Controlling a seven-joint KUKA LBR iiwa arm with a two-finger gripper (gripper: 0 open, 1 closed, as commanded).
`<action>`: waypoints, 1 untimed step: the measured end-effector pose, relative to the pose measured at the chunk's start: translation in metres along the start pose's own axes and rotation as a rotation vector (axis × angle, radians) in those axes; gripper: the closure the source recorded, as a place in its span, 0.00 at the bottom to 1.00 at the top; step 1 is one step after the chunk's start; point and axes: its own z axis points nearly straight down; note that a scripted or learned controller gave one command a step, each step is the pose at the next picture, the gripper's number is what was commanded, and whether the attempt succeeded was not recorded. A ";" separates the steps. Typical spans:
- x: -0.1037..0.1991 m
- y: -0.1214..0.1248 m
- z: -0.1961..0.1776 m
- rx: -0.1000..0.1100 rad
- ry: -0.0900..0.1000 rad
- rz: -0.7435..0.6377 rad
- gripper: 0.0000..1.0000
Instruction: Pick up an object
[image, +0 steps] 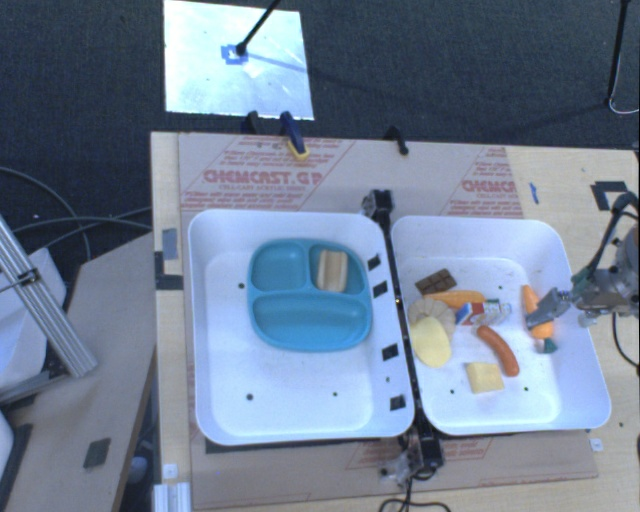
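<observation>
A table (250, 180) seen from above at a slant carries two shallow white bins side by side. The left bin (220, 400) sits toward the table's left edge and holds a teal divided plate (300, 320), with a pale tan block (332, 269) resting in the plate's upper right compartment. The right bin (570, 400) sits toward the table's right edge and holds a scatter of small toy foods in its middle: a brown chocolate-coloured piece (435, 281) nearest the far edge, an orange carrot-like piece (458, 298) just below it, a round yellow slice (433, 342) near the divider between the bins, a small red, white and blue tube-shaped item (478, 312) beside the carrot, a red-orange sausage (498, 350) lying at a slant, and a pale yellow square block (485, 377) closest to the near edge. The grey arm enters from the right edge of the table, and its hand (553, 305) is low over the right side of the right bin. Just by the fingertips are an orange piece (536, 313) and a small teal piece (547, 345), close together near the bin's right wall. Whether the fingers are apart or closed on anything cannot be told at this size and angle.
</observation>
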 end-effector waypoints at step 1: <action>0.005 -0.002 0.062 0.005 0.002 0.001 0.00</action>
